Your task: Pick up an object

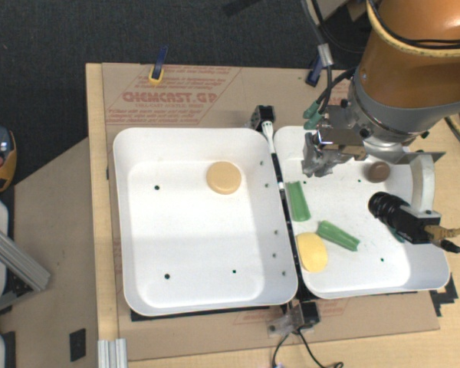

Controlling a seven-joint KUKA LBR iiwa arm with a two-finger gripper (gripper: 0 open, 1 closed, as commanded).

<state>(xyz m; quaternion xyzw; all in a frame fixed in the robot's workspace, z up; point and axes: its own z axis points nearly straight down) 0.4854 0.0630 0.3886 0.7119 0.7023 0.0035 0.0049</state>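
Yellow piece (313, 252) and two green blocks (297, 200) lie below the tool (319, 162), apart from it. Tool hangs over the right bin (368, 282); finger state: cannot tell. Nothing appears lifted; pick judged not yet done.

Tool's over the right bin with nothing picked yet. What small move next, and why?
Probably a short descent toward the upright green block at the right white bin's left wall. The tool hangs just above and right of it, with nothing seen between its fingers. The other green block and the yellow oval piece lie farther toward the bin's near edge.
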